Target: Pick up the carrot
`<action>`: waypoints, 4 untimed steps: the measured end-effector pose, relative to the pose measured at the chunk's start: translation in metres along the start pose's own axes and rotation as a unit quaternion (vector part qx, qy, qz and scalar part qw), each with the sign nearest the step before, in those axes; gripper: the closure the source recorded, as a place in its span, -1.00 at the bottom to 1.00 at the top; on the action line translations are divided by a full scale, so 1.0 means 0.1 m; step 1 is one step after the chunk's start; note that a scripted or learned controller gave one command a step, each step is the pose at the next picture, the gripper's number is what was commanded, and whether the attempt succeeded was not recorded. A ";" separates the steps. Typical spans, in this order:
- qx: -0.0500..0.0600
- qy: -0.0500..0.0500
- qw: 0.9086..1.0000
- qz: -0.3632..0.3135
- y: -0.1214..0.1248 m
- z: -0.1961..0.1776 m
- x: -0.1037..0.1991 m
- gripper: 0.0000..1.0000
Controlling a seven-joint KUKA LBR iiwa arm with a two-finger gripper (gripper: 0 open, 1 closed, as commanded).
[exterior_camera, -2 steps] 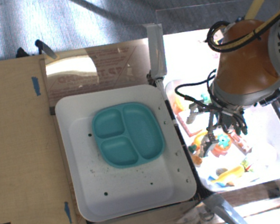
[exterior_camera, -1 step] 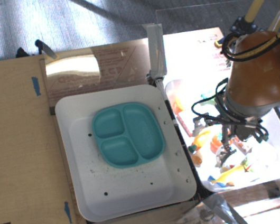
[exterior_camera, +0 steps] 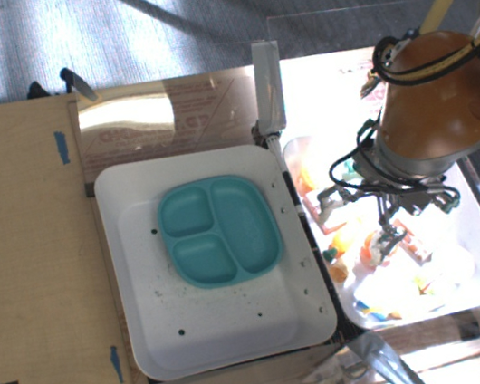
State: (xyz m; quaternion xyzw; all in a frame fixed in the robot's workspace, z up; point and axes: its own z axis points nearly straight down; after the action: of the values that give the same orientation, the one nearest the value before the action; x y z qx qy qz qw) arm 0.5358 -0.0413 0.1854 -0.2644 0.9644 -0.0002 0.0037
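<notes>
Carrot (exterior_camera: pixel 366 254) (washed out) under gripper (exterior_camera: pixel 394 240); long axis unreadable.

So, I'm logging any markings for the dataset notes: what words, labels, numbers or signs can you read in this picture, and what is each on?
None can be read.
Clear panel behind the left bin: faint reddish print, too blurred to read.
Cardboard sheet: black corner marks and blue tape bits, no lettering.
Teal divided plate: no visible text.
</notes>
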 end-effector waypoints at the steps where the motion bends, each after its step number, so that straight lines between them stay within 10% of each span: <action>1: 0.005 -0.005 0.999 -0.041 -0.53 0.84 0.50 -1.00; 2: 0.007 -0.004 0.986 0.166 -0.46 0.90 0.37 -1.00; 3: 0.008 -0.010 0.986 0.166 -0.45 0.78 0.33 1.00; 4: 0.004 -0.005 0.995 0.096 -0.32 -1.70 0.18 1.00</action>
State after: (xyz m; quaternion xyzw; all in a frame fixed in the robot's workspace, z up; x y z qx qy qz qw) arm 0.5354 -0.0781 0.3556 -0.1701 0.9854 -0.0027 0.0099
